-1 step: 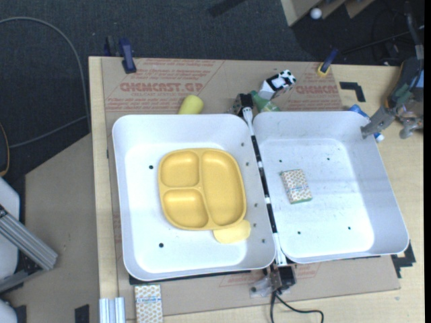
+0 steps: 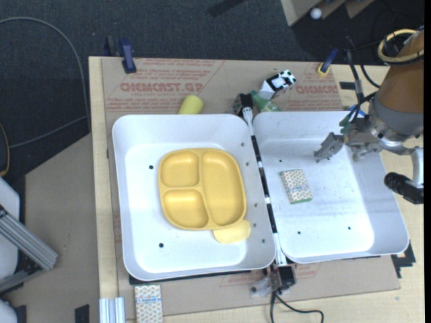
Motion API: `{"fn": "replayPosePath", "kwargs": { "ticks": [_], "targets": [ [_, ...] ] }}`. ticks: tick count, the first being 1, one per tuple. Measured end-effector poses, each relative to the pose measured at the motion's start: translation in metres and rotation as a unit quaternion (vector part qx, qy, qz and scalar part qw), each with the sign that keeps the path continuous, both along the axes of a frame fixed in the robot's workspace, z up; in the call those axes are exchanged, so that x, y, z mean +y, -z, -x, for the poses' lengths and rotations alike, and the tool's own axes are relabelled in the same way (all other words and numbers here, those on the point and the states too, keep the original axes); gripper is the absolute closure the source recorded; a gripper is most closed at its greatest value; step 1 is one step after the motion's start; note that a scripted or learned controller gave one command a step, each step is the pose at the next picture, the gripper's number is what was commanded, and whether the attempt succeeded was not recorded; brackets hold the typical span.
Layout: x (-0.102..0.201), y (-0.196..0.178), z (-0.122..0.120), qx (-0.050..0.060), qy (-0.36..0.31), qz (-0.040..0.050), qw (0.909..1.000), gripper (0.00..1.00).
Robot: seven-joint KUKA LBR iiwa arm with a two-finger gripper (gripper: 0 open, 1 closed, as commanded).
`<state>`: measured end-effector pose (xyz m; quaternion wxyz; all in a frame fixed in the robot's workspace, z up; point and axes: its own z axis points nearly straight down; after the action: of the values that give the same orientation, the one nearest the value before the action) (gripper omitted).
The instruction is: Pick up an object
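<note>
Two bins sit side by side; take the right bin (image 2: 377,241) as the landmark. Near the middle of its floor, toward the wall it shares with the left bin (image 2: 135,180), lies a small patterned packet (image 2: 295,185), flat and alone. This is the likeliest object to pick up.

The gripper (image 2: 343,147) hangs over the bin's far half, up and to the right of the packet and well apart from it. Its two fingers (image 2: 328,148) stand apart, with nothing between them.

Beyond the shared wall, the left bin holds a yellow tray (image 2: 202,187) with three compartments, and a pale yellow piece (image 2: 232,232) peeks out from under the tray's near edge. Outside the right bin, past its far-left corner, rest a black-and-white toy (image 2: 279,82) and a yellow cylinder (image 2: 190,104).

What could go wrong, as I judge it: the packet is thin and lies flat, so the fingers may close above it and catch nothing, or push it along the smooth floor instead of clamping it. It also lies at a slight angle, so fingers not turned to match may nudge it aside. A descent begun without first shifting toward the shared wall would land on bare floor.
</note>
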<state>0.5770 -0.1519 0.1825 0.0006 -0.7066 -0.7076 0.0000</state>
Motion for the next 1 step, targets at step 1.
{"fn": "replayPosePath", "kwargs": {
  "ticks": [1],
  "targets": [
    [0.0608, 0.0745, 0.0062, 0.001, 0.000, -0.0004, 1.0000, 0.00]
  ]
}}
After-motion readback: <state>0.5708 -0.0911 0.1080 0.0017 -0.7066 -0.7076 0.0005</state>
